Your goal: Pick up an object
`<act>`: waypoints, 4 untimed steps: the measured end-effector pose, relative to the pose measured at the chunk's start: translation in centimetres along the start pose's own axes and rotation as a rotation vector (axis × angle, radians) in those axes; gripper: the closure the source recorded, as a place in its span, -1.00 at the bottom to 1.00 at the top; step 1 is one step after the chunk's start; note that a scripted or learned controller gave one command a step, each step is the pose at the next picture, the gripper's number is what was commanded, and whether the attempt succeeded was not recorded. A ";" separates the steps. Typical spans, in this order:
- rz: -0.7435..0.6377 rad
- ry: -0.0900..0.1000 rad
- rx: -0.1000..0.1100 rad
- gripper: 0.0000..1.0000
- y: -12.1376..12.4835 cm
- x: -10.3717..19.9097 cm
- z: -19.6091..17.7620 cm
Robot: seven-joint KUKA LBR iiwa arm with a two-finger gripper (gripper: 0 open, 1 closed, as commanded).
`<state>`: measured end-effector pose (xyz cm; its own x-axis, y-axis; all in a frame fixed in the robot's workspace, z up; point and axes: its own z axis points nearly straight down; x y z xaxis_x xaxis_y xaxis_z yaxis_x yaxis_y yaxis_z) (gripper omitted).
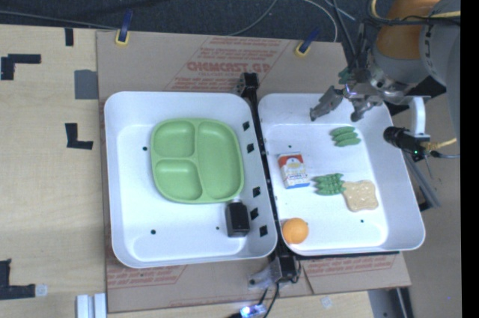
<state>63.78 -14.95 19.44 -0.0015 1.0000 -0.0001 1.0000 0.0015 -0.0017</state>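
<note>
Upper pea pod (344, 135) lies in right bin (400, 234), far half, just below tool (340, 108). Tool spread, pinching nothing. Best to descend straight, straddle pod across its short width, then close

Right bin (389, 230): far-left floor open; carton (293, 170), pea pods (328, 184), toast (360, 196), orange (296, 230) crowd middle and near.

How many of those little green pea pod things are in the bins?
2, both in the right bin. One green pea pod lies near the far side, just below the gripper. The other green pea pod lies mid-bin, between the small carton and the toast piece.
</note>
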 end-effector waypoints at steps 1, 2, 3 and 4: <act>0.001 -0.001 0.004 -1.00 0.2 -0.9 5.7; -0.001 -0.002 -0.001 -1.00 0.2 -0.8 11.0; -0.003 -0.003 -0.003 1.00 0.3 -0.8 9.7; 0.000 0.000 -0.005 1.00 0.5 -0.8 5.4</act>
<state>64.30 -15.75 14.04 -0.0013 1.0000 -0.0006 1.0000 0.0013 0.0031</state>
